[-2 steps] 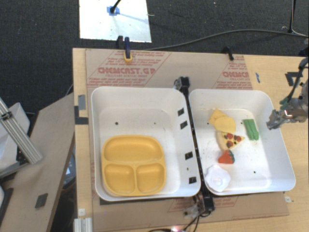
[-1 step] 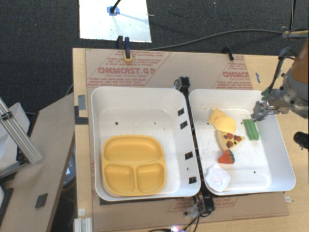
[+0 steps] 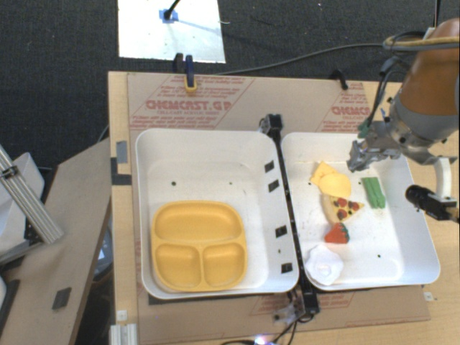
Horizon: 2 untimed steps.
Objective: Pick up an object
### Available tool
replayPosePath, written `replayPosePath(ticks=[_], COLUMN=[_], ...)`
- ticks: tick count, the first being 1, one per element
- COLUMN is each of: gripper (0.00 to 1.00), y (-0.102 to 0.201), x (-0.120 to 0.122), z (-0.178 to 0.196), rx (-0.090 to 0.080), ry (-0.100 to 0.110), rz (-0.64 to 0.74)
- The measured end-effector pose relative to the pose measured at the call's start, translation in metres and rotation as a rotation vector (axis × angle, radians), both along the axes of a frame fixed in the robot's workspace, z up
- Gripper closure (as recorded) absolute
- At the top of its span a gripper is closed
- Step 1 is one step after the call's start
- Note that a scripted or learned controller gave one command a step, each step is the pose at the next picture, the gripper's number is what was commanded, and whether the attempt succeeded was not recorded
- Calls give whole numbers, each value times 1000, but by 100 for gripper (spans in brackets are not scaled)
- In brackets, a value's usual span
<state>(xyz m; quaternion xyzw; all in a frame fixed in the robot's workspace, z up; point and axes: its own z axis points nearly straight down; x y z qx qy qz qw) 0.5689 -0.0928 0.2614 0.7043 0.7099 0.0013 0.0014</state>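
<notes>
While the gripper (image 3: 361, 154) is held over the right bin (image 3: 413, 261), far of the green block (image 3: 373, 192), its opening cannot be told

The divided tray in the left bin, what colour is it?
Yellow tray, in the camera view.

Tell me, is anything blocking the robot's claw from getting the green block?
Nothing visible blocks it. The gripper hangs over the right bin, just up and left of the green block, with bare white floor between them. The yellow piece and pizza slice lie to the block's left, apart from it.
</notes>
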Motion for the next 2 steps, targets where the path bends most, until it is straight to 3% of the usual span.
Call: replayPosePath(ticks=[2], gripper=[100], y=[108], x=[36], z=[-11], rx=[2], ry=[0], rz=[2])
